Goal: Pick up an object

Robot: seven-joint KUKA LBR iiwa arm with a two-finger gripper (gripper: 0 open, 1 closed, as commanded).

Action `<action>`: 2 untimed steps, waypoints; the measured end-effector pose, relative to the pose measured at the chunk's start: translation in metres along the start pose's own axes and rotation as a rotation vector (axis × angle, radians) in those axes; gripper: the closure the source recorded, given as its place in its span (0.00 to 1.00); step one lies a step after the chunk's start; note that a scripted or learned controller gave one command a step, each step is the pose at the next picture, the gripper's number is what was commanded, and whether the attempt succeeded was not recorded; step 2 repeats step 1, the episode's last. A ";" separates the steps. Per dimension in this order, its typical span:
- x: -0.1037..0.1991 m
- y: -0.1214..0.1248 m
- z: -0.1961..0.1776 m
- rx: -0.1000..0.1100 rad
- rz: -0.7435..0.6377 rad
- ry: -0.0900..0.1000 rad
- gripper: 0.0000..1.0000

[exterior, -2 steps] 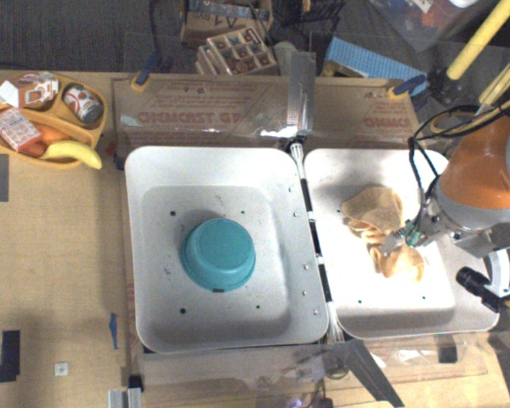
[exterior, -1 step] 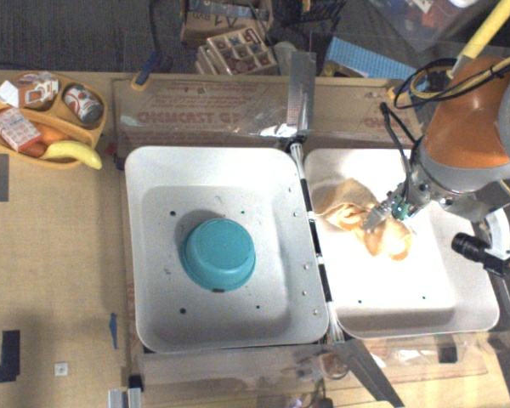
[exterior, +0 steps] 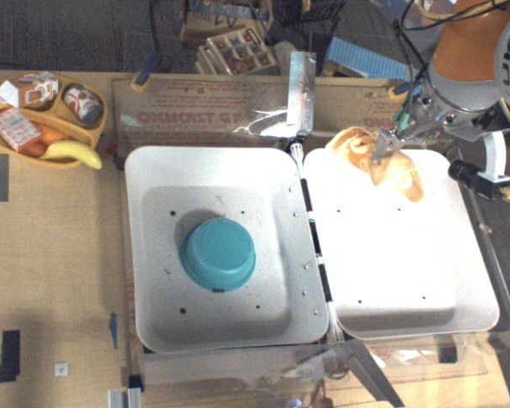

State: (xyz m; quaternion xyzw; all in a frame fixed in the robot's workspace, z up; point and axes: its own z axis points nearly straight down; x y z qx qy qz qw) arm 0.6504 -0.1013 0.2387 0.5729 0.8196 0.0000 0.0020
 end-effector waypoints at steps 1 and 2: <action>0.011 0.021 -0.027 -0.002 -0.200 -0.001 1.00; 0.011 0.021 -0.027 -0.002 -0.200 -0.001 1.00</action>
